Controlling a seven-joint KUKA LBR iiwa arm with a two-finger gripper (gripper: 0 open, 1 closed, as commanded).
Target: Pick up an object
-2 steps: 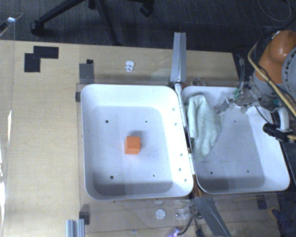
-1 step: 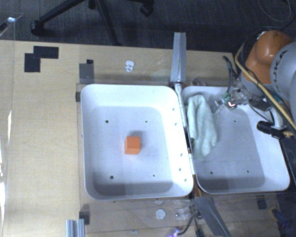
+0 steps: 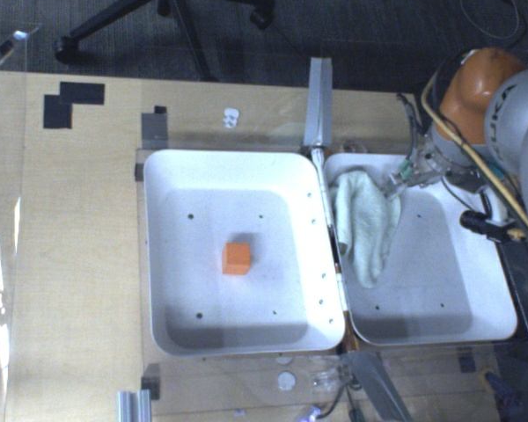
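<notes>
The end effector (image 3: 405, 176) is seen at the upper right edge of the towel (image 3: 363, 227); whether it is apart or together cannot be told. The towel's long axis is stretched down-left from it.

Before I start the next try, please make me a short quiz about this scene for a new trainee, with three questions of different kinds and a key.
1. True or false: the orange cube lies in the left bin.
2. What lies in the right bin? A) a pale cloth B) a metal spoon C) a glass bottle
3. Fill in: the gripper is above the upper ____ corner of the cloth.

Key
1. True
2. A
3. right
</notes>
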